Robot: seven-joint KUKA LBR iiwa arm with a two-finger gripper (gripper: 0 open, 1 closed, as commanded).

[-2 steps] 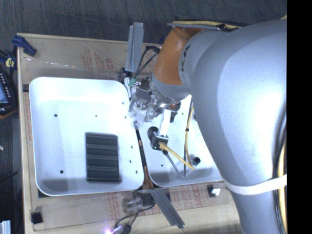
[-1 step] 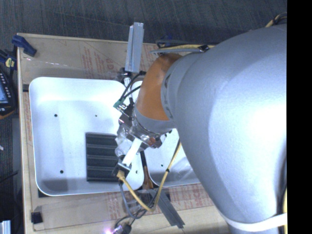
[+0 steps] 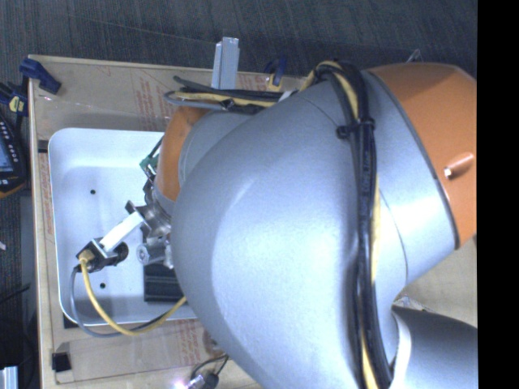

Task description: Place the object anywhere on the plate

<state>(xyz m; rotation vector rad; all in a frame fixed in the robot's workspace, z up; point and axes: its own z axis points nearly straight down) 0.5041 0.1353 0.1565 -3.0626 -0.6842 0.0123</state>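
Dark carpet (image 3: 122, 6) lies around the bench (image 3: 113, 96). Nearest the camera, the grey arm (image 3: 292, 233) covers most of the view, with its orange band (image 3: 430, 136) at the right and black and yellow cables running down its back. Below it, the claw (image 3: 154, 237) hangs over the right side of the bin (image 3: 73, 160); the arm's bulk hides whether it is open or shut, or holds anything. A white bracket (image 3: 117, 233) juts from it toward the bin's middle, and a yellow cable (image 3: 122, 324) loops over the bin's near rim. A dark block (image 3: 162, 284) sits under the claw. A green scrap (image 3: 148, 166) peeks out at the arm's edge. Where the object and plate lie cannot be told. Beyond the bin's far rim stands a grey post (image 3: 226, 61).
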